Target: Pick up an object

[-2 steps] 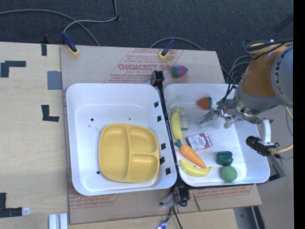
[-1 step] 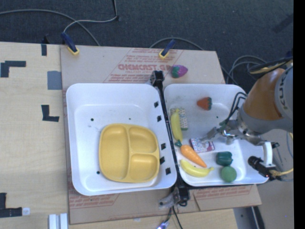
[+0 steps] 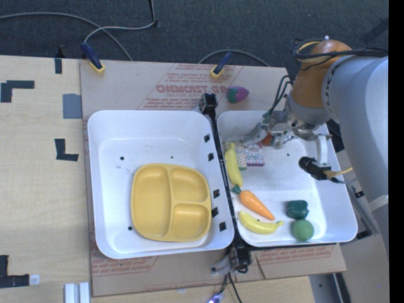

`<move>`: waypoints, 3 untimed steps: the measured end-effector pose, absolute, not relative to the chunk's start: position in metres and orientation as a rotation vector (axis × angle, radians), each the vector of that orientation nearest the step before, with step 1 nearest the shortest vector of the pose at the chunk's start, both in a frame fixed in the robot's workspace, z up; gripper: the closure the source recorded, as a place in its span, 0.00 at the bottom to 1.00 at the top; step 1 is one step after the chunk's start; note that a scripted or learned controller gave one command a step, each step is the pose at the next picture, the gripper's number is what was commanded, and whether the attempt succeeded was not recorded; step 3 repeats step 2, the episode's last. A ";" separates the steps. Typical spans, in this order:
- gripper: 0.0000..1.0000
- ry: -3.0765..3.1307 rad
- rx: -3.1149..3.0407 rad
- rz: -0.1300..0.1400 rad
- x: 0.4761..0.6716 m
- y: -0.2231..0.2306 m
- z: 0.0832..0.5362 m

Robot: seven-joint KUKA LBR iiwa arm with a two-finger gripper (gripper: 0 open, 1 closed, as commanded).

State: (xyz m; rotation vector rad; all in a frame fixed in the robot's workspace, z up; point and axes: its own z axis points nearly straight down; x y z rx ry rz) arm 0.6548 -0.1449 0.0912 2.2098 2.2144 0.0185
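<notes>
Camera view: gripper (image 3: 273,136) low over far part of right bin (image 3: 328,197), just right of small box (image 3: 254,156); whether jaws apart or together, cannot tell.

Candidates in right bin:
- Box: probably light, stiff, flat sides; take across narrow width.
- Corn (image 3: 233,165) by left wall.
- Carrot (image 3: 255,204) and banana (image 3: 259,224) near: likely light plastic, smooth, may roll; grip mid-body.
- Lime (image 3: 303,230): round, likely slippery.

Left bin (image 3: 113,131) holds yellow plate (image 3: 170,202).

A yellow divided plate (image 3: 171,202) sits in a white bin (image 3: 104,169); beside it, an orange carrot (image 3: 255,204), two yellow bananas (image 3: 259,224), a dark green pepper (image 3: 297,208) and a light green lime (image 3: 303,230).
</notes>
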 end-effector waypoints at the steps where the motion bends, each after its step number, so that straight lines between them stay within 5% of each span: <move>1: 0.00 2.216 2.217 0.000 0.614 -0.103 0.087; 2: 1.00 2.219 2.216 0.000 0.613 -0.103 0.096; 3: 1.00 2.219 2.216 0.000 0.613 -0.103 0.096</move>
